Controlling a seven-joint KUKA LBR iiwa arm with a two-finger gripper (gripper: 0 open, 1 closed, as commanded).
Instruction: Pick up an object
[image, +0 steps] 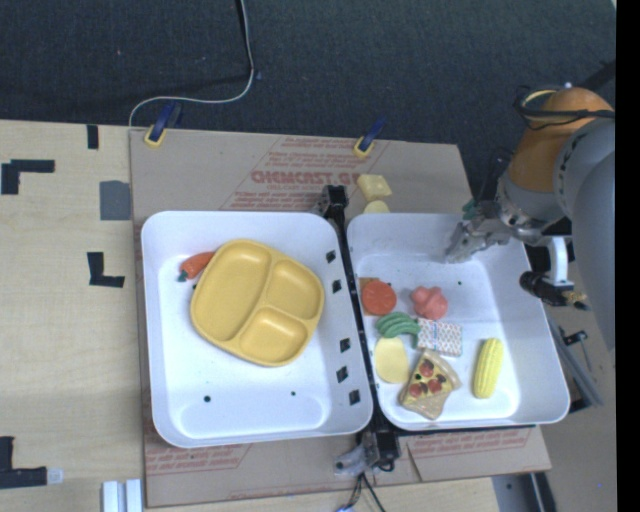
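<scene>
Pizza slice (429, 383) sits at the near edge of the right bin (520, 400), my landmark, with the corn cob (487, 366) just beside it, long axis running near-to-far. My gripper (466, 243) hangs over that bin's far, bare end; at this slant I cannot tell how it is set. The pink piece (430, 300) seems the closest target, lying toward the camera from the claw and slightly left. Cardboard (290, 175) beyond the bin reads "CHEMCAST".
</scene>
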